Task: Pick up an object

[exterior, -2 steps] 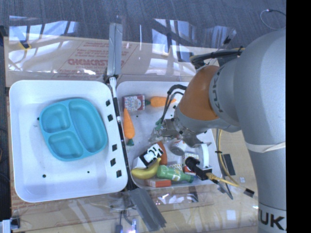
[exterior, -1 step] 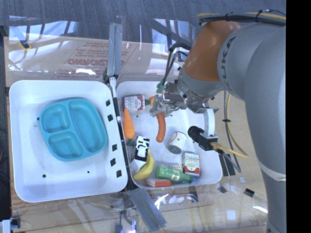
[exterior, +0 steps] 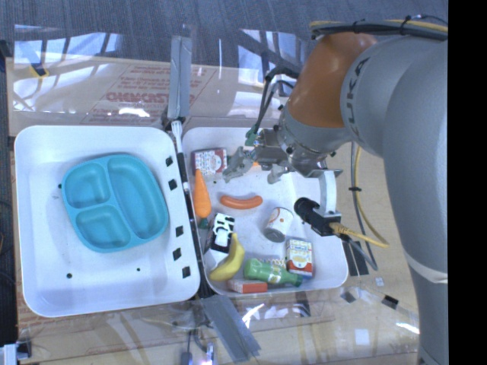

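A: Arm pos?
B: Grey arm (exterior: 396,128) w/ orange band enters from right of frame, wrist over upper part of right bin (exterior: 335,280). Gripper (exterior: 255,164) sits above the bin's upper-centre, fingers (exterior: 234,166) spread apart, nothing between them.
A: Objs in right bin?
B: Small red/white carton (exterior: 209,160) upper left of bin, just left of the fingers. Carrot (exterior: 201,195) along left wall. Sausage (exterior: 241,201) centre, below gripper. Cup (exterior: 277,223) on its side right of centre. Black/white item (exterior: 221,232) lower left, banana (exterior: 230,261) just below it. Green bottle (exterior: 272,272) lying flat near bottom edge, juice box (exterior: 300,255) beside it on the right. Can't tell what the reddish thing under the bottle is.
A: Left bin?
B: Left bin (exterior: 46,280) holds a blue divided plate (exterior: 114,201), left-centre of frame.
A: Anything lifted?
B: No, all objs lie in the bins.
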Action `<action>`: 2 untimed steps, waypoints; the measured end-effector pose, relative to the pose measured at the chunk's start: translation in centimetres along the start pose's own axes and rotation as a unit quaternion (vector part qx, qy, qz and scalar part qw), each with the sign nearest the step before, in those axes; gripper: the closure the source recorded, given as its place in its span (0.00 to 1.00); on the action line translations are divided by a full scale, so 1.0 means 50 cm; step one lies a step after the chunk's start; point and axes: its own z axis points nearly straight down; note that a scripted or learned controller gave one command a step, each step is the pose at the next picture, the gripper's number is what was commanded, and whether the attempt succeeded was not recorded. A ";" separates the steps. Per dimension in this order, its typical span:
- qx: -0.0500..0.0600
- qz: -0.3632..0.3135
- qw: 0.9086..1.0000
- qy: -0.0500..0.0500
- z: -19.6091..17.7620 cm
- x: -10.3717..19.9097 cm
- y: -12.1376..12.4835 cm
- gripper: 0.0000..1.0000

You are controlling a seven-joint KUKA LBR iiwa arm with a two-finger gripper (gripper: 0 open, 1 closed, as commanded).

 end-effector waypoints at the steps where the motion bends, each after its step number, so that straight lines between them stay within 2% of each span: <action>1: 0.001 -0.018 1.000 0.000 0.223 -0.146 0.105 0.00; 2: 0.001 -0.023 1.000 0.001 0.298 -0.147 0.207 0.00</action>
